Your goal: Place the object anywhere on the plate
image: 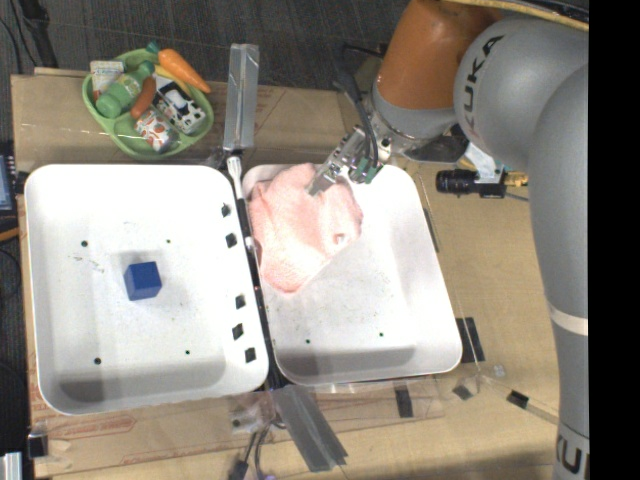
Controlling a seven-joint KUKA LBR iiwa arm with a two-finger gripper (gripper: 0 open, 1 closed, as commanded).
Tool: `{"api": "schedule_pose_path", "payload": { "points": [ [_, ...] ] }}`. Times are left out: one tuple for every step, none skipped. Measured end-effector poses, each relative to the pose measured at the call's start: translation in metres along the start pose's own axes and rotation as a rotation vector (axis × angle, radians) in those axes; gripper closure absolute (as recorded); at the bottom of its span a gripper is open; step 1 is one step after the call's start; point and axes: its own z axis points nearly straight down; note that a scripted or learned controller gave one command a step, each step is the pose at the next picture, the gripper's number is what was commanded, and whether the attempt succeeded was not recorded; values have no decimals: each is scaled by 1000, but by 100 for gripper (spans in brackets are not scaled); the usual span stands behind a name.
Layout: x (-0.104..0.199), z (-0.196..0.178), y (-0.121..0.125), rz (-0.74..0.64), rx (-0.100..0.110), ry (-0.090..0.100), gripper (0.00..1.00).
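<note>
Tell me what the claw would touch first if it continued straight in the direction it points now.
Most likely the pink cloth. The claw points down and to the picture's left, and its tip lies over the cloth's upper edge in the right bin. Whether it touches already, one slanted view cannot settle.

— What is showing around the edges of the frame?
— A tan desk is lying under everything, and dark grey carpeted floor is running along the top.
— Any clutter?
— A green bowl of toy food is sitting upper left, and black cables are trailing across the floor.
</note>
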Motion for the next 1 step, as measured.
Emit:
{"api": "schedule_pose_path", "payload": {
  "points": [
    [28, -6, 46, -406, 1, -1, 100]
  ]
}}
